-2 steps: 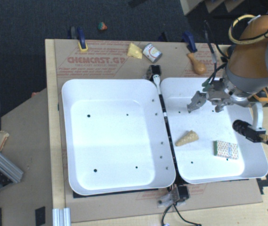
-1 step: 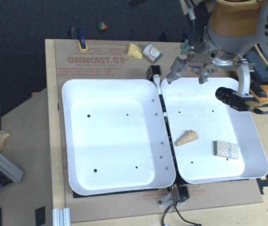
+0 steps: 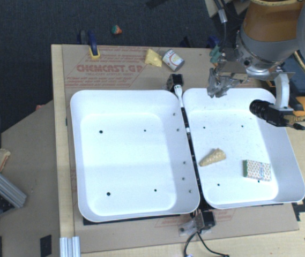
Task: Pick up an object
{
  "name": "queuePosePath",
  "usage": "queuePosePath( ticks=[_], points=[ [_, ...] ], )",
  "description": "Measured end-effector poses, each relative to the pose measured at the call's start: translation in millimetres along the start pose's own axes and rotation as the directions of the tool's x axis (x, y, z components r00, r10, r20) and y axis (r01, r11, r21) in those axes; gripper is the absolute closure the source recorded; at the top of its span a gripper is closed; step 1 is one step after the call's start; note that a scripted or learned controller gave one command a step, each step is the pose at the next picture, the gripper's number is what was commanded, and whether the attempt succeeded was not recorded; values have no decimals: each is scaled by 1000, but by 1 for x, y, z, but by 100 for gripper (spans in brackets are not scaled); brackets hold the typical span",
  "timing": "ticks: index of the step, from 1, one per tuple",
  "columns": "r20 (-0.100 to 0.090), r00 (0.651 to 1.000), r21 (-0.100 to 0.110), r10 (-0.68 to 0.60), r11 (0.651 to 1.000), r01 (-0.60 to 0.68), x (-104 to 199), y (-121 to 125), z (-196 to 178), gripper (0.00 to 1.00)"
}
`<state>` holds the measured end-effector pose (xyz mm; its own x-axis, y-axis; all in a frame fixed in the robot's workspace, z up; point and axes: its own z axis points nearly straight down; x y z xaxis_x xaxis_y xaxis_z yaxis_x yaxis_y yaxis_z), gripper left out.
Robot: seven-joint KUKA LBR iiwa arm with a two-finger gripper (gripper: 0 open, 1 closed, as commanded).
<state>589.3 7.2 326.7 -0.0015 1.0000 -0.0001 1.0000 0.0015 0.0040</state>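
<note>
I see the gripper (image 3: 218, 88) hovering at the right bin's (image 3: 286, 149) far rim, nothing between its fingers; can't tell jaw state; tan cone-shaped piece (image 3: 212, 157) and patterned packet (image 3: 257, 170) lie well below it, untouched.

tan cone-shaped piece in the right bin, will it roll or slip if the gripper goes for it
The tan cone-shaped piece lies on its side on the right bin's smooth floor, so a nudge would probably swing it in an arc, not straight. Its taper may let it squeeze out of closing fingers. It looks small and light, so it likely slides easily. The gripper is at the bin's far edge.
</note>
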Motion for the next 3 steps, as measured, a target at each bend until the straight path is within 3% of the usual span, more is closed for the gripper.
queuePosePath(
  ticks=[1, 2, 3],
  points=[
    [-2, 1000, -12, -4, 1000, 4, 36, -6, -120, 100],
    [-3, 1000, 11, -12, 1000, 12, 155, -17, -78, 100],
    [1, 1000, 3, 10, 1000, -10, 60, -62, -117, 100]
  ],
)
